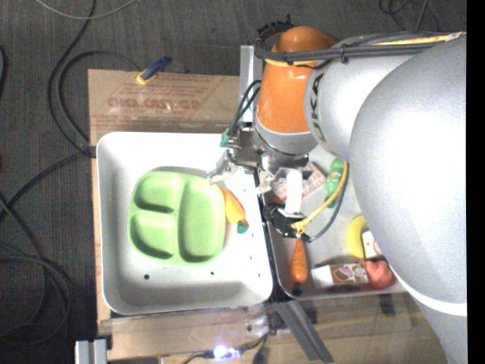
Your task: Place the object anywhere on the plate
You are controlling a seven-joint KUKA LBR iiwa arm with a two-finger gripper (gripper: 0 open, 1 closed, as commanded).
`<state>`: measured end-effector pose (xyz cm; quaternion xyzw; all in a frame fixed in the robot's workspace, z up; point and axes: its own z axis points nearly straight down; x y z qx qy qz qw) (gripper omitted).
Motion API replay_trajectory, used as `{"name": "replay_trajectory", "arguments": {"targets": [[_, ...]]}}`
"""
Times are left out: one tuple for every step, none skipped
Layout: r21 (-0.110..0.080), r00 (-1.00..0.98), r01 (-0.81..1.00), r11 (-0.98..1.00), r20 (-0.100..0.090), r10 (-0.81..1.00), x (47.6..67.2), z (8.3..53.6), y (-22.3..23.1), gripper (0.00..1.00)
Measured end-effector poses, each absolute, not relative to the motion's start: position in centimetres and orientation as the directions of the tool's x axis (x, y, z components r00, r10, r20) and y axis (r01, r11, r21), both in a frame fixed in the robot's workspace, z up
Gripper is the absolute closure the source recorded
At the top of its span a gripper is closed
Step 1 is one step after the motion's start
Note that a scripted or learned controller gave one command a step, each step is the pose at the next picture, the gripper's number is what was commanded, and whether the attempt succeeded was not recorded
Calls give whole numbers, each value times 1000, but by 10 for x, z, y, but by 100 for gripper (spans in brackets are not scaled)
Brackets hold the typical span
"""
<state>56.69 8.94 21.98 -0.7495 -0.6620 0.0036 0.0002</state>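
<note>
arm (pixel 409 150): bulky, smooth, pale grey rounded shell
band (pixel 292 82): glossy orange, domed on top, just above the wrist
lettering (pixel 317 116): dark letters on the grey shell beside the band, partly cut off
wrist (pixel 284 144): darker grey ring below the band
cables (pixel 333 196): black ones looped over the band's top and down its side; a yellow and a green one curve under the wrist
gripper (pixel 250 165): grey metal block with small parts, fine detail too small to tell
</note>
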Motion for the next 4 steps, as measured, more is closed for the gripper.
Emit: {"name": "replay_trajectory", "arguments": {"targets": [[-2, 397, 918, -397, -8, 918, 571, 265, 122, 0], [-8, 460, 888, -460, -7, 888, 492, 136, 175, 0], [17, 428, 903, -429, 21, 903, 493, 105, 169, 0], [0, 587, 810, -587, -9, 810, 560, 196, 208, 0]]}}
